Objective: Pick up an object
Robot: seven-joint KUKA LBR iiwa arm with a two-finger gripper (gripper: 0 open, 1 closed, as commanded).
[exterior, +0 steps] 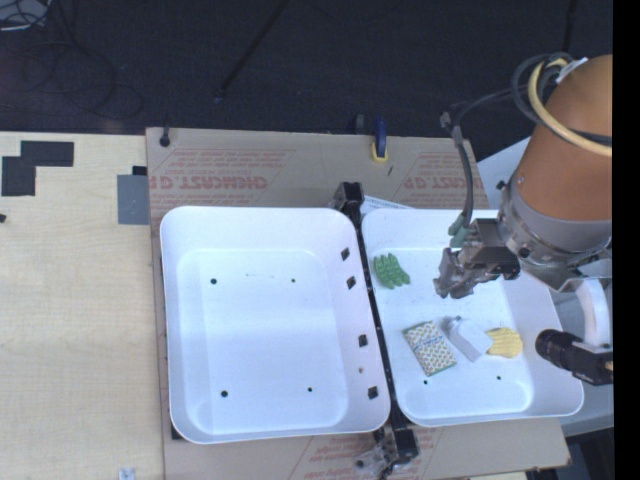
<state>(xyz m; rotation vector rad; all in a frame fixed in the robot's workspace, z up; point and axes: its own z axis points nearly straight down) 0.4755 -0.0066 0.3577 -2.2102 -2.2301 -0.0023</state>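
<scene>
Camera view, from above at a slant: two white bins side by side, left bin (260,328) bare-floored, right bin (470,388) carrying four small things. Green ridged piece (391,270) near the divider, toward the far side. Patterned square packet (430,347) lower down, just beside a small white block (465,339), itself touching or nearly touching a yellow piece (505,343). Gripper (458,280) hanging over the right bin, above the white block (between green piece and arm), nothing visibly between the fingers; spread or closed, cannot tell.
</scene>
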